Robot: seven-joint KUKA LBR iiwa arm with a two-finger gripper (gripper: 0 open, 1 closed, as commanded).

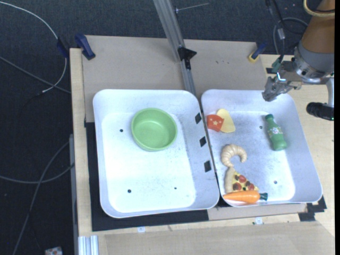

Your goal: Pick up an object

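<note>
Gripper (272, 92) hangs over right bin (297, 142) far edge, finger state unreadable, blurred. Green bottle (275, 133) just below it; carrot (243, 197) overhangs near rim.

Even overhead light, soft shadows, mild glare — slightly grainy

The round green plastic bowl (154, 129) looks smooth and matt; two white plastic bins (111, 142) are slightly glossy; the pale wooden bench (133, 62) is matt.

An orange band (320, 33) tops the grey wrist, black cables trailing beside it.
</note>
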